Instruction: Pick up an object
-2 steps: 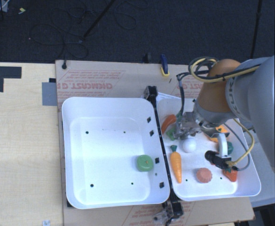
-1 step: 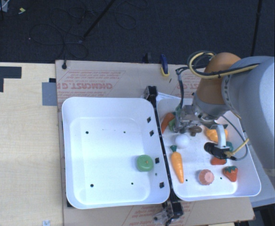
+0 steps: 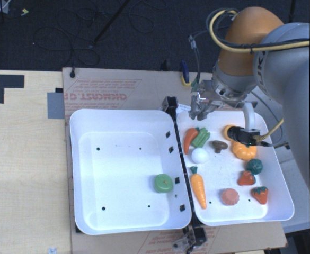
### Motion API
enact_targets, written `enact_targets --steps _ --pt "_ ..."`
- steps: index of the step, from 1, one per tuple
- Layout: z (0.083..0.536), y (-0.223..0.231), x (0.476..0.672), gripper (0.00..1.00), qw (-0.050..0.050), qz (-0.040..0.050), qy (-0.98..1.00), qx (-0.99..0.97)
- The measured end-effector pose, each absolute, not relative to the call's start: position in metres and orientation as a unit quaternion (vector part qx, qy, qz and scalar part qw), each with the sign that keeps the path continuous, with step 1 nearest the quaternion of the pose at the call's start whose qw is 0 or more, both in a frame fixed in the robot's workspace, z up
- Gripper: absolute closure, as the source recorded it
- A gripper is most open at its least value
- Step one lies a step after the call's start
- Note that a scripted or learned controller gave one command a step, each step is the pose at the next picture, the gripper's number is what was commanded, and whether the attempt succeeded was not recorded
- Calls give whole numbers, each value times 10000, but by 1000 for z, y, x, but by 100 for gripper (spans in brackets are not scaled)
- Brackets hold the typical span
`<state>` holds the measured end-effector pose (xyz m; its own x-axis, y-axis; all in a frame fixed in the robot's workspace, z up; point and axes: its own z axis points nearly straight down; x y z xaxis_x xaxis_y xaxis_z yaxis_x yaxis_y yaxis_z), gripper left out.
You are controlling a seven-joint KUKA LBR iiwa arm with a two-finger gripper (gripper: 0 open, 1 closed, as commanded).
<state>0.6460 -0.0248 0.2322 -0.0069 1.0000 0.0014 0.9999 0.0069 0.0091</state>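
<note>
2 white bins sit on the desk; claw, grip unreadable, hovers just above the red-green vegetable, poised to descend.

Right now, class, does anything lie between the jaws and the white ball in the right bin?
Yes. In this view the orange and green toy vegetables lie between the jaws, at the bin's far edge, and the white ball.

— Was there any writing to read?
— Red printed lettering ran along the cardboard sheet under the bins, upside down and too blurred to make out. More red print sat on its near edge, also unreadable.
</note>
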Motion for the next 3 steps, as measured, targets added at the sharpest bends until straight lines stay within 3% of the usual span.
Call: enact_targets --steps 1,2,3 --pt "356 -19 627 100 30 31 7079 7063" --pt "355 -73 644 100 8 -10 7059 7083" --pt "549 -28 644 100 56 54 7087 7054"
